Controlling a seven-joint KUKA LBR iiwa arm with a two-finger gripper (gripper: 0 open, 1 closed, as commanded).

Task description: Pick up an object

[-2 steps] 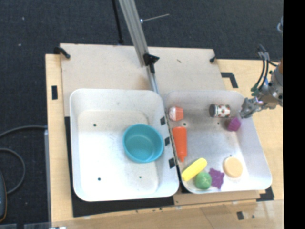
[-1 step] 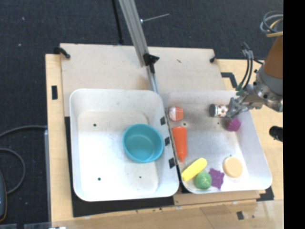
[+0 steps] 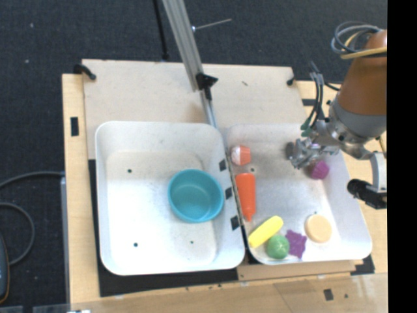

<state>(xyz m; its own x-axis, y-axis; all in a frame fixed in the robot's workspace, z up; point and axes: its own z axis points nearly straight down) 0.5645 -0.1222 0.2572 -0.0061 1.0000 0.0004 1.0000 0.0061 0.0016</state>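
Observation:
My gripper (image 3: 301, 155) hangs over the upper right part of the right bin (image 3: 342, 207), reaching in from the right. A small purple object (image 3: 318, 169) lies just below and right of it, close to the fingers. Along the bin's left wall lie an orange carrot (image 3: 245, 195) and a pink-and-white ball (image 3: 240, 154). Near the front of the bin sit a yellow banana (image 3: 265, 231), a green ball (image 3: 277, 246), a purple piece (image 3: 297, 242) and a pale orange disc (image 3: 318, 228). A blue bowl (image 3: 195, 195) stands in the left bin (image 3: 124, 175).
A metal pole (image 3: 186, 44) slants from the top of the view down to the gap between the bins. Cables (image 3: 319, 106) hang beside the arm at the right. The bench's cardboard top (image 3: 163, 90) lies behind the bins.

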